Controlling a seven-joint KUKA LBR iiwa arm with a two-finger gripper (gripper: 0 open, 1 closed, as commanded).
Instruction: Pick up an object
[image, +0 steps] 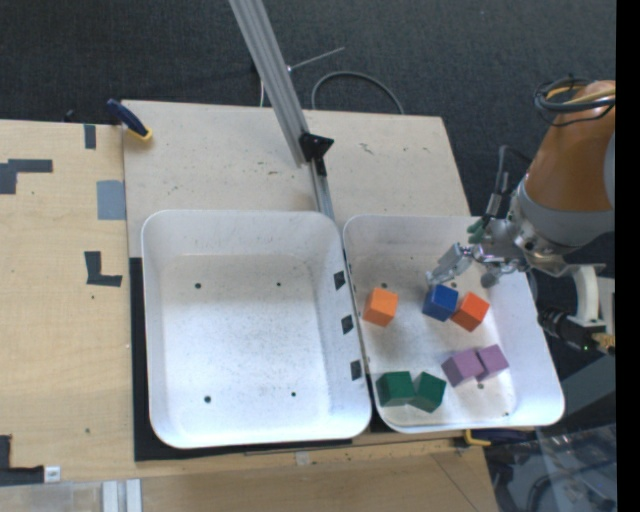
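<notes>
1. Blue cube (440, 301): just below the hand (462, 259), in the right bin (400, 232); touching or nearly touching an orange-red cube (471, 312) on its far side from the orange cube. Judged the nearest candidate: small, rigid, light, flat-faced; best taken across two opposite free faces, not the face crowded by its neighbour.
2. Hand: hovers above the blue cube, fingers spread apart, nothing between them.
3. Orange cube (380, 306): left of the hand, standing alone; free sides, an easy alternative.
4. Two purple cubes (475, 363): below the hand, past the blue cube, side by side and touching.
5. Two green cubes (411, 389): below and left of the hand, near the bin's front rim, touching.
6. Left bin (240, 222): well left of the hand.
7. Desk (200, 160): bears both bins.
</notes>
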